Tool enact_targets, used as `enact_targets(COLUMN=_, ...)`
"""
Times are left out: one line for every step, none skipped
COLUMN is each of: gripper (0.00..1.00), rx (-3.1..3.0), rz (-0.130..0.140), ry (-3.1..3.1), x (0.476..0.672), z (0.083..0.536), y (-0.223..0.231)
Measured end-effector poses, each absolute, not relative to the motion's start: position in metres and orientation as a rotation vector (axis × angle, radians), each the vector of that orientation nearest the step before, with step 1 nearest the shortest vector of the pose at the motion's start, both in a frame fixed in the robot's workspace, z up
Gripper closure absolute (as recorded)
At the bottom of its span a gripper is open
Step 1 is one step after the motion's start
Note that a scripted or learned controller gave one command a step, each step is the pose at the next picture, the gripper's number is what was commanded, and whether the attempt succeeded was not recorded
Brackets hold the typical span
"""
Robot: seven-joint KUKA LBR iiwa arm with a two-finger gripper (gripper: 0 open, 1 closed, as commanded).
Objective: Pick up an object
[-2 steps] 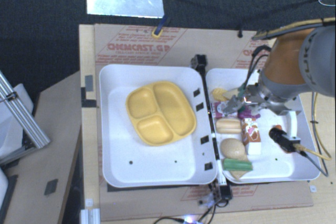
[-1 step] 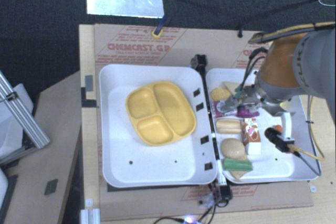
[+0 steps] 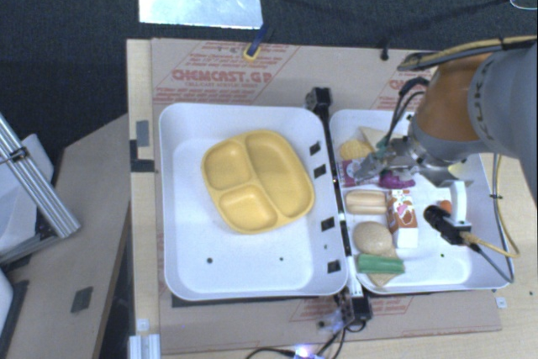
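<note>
My pincer (image 3: 370, 168) hangs low over the right bin's (image 3: 479, 269) toys; its grip I cannot tell. Next: close, then lift.

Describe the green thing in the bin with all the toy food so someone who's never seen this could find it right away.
Start at the right bin, the one crowded with toy food. Go to its near edge, next to the divider between the two bins. The green piece lies flat there, just below a round tan bun-like item; it is the one green thing among the tan, white and orange pieces around it.
</note>
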State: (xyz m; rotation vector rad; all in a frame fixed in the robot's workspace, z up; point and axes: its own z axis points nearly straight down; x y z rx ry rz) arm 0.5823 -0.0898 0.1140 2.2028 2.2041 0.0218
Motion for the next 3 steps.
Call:
enact_targets(gripper=1.0, rx=2.205, rz=0.02, ry=2.201, x=0.583, z=0.126, y=-0.092)
enact_targets(gripper=1.0, rx=2.215, rz=0.005, ry=2.223, x=0.579, z=0.17, y=-0.091)
enact_targets(gripper=1.0, rx=2.213, rz=0.007, ry=2.223, x=0.581, z=0.224, y=-0.09)
